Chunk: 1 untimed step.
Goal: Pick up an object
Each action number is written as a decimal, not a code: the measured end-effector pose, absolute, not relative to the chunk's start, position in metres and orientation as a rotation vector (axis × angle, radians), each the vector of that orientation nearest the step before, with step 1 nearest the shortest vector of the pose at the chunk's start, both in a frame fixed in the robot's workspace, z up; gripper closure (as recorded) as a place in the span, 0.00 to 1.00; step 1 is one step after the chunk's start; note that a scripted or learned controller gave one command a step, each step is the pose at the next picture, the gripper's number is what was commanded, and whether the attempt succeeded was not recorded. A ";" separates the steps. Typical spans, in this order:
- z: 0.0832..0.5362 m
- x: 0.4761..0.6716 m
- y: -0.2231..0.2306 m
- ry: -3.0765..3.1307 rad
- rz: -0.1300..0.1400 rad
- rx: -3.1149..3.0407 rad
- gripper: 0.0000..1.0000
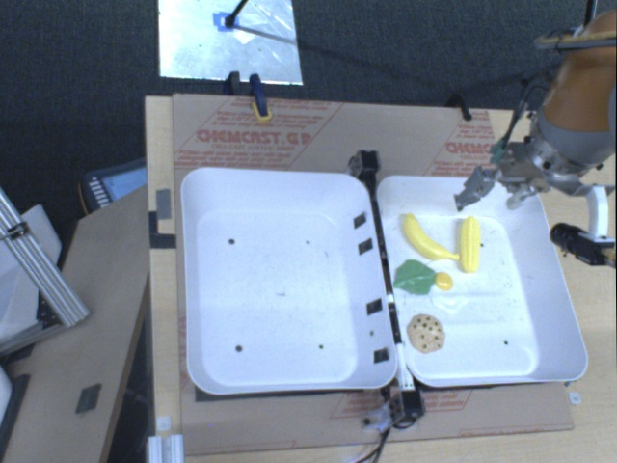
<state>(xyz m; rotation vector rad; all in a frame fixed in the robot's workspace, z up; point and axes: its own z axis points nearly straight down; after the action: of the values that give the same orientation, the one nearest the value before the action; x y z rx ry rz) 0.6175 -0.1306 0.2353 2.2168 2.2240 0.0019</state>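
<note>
In the right bin (549,336) lie a yellow banana (424,238), a yellow corn cob (470,243), a green leaf with a small yellow ball (420,277) and a brown cookie (425,332). My gripper (496,190) hangs above the bin's far edge, up and to the right of the corn cob. Its two grey fingers stand apart, open, with nothing between them.
The left bin (280,278) sits beside the right one, joined by a black clipped divider (378,258). Both rest on a cardboard sheet (289,128). A shiny metal plate (229,27) lies at the back. A black fitting (578,242) juts in at the right.
</note>
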 end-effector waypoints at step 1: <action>0.546 0.607 -0.101 2.216 0.021 2.201 0.00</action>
<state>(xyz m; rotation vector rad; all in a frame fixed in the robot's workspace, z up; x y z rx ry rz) 0.6070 -0.1014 0.5463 2.2005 2.2163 0.0206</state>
